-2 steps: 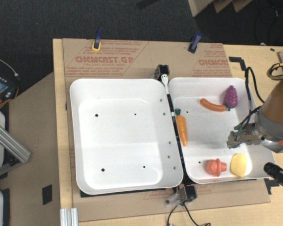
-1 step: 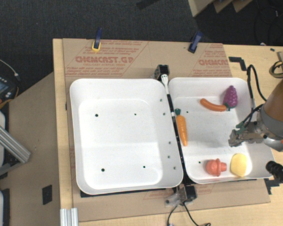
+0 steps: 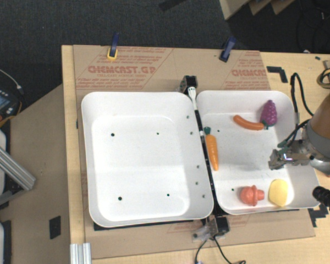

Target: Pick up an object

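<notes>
Arm (image 3: 323, 126) — cropped at right edge

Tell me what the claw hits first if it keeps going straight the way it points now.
The claw points toward the view's left and somewhat down. Bare floor of the right bin probably comes first; further along lies the carrot by the divider. Depth is unclear from this one view.
</notes>
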Robot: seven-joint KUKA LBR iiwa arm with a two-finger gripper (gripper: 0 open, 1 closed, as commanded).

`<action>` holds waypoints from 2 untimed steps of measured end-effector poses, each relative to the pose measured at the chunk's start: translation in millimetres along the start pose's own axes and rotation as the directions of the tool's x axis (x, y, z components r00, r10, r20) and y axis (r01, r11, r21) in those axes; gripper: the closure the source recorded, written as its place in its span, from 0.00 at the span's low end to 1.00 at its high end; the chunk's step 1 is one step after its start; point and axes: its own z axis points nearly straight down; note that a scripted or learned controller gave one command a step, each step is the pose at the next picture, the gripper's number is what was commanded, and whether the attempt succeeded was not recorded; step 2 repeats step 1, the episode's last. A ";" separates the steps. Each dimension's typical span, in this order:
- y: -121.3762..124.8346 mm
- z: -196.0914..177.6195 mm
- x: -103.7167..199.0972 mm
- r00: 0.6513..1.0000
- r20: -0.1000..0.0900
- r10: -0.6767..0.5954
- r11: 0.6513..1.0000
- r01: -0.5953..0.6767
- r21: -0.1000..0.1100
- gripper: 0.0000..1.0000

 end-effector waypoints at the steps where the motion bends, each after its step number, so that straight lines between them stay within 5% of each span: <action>1: 0.6 -10.1 -0.7 1.000 0.002 0.001 1.000 -0.001 -0.003 1.00; 2: 0.6 -10.1 -0.7 1.000 0.002 0.001 1.000 -0.001 -0.003 1.00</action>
